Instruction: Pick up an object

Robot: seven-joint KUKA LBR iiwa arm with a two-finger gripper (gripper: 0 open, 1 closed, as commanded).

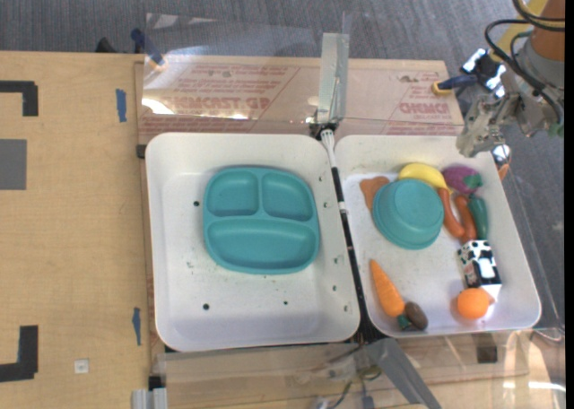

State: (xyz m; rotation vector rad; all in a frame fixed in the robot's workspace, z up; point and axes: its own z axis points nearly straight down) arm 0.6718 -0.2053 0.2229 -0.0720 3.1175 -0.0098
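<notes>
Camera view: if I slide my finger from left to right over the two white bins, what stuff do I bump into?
Teal divided tray → carrot → upturned teal bowl → orange ball. The toys bunched right of the bowl overlap, so I skip those.

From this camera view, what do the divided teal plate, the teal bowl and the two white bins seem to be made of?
The divided teal plate and teal bowl look like moulded plastic with a matte finish: uniform colour, soft rounded edges, no sharp glare. The left bin and right bin seem to be thin, smooth white plastic with rounded corners, though coated metal cannot be excluded.
</notes>
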